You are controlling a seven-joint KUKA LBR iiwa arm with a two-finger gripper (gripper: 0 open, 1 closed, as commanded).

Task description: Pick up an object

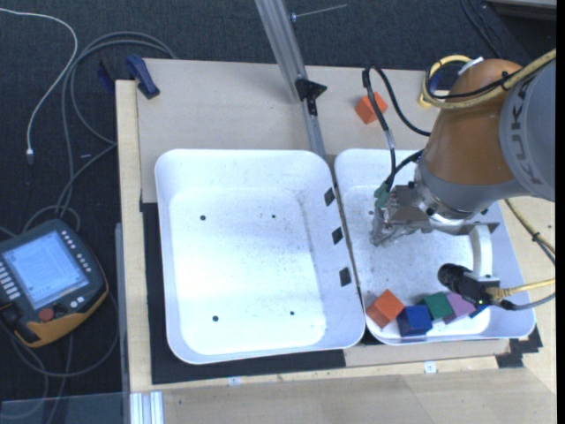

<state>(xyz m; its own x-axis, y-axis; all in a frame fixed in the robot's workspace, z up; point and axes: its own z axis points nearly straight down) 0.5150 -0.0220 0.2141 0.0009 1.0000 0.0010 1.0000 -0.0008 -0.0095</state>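
A: Go, biggest first.

B: Wooden bench (221,104), takes up most of what I see from here. The grey arm (477,140) with the orange band reaches in from 3 o'clock and bends down over the right side.

A: Bins?

B: Two white ones, side by side. The left bin (163,175) is at 9 o'clock on the bench and the right bin (357,184) at 3 o'clock. Their rims meet down the middle, with small black clips (336,234) on that seam.

A: Anything off the bench?

B: A teach pendant (44,276) on the dark floor at 8 o'clock, pale screen facing up. A metal pole (274,25) rises at a slant from the bench's 12 o'clock edge.

A: Gripper?

B: The gripper (386,228) is down inside the right bin, about 9 o'clock from that bin's middle, over bare white floor. Spread or closed, I cannot tell from this angle.

A: Task objects?

B: Four blocks bunched along the right bin's 6 o'clock rim. The orange block (385,307) is at the 7 o'clock end, with the blue block (414,321) just beside it. Then comes the green block (436,306), and the purple block (459,306) at the 5 o'clock end. The orange one lies at 6 o'clock from the gripper, apart from it.

A: Strays?

B: An orange piece (371,108) on bare bench at 12 o'clock, past the right bin. A blue clamp (141,76) at the bench's 11 o'clock corner.
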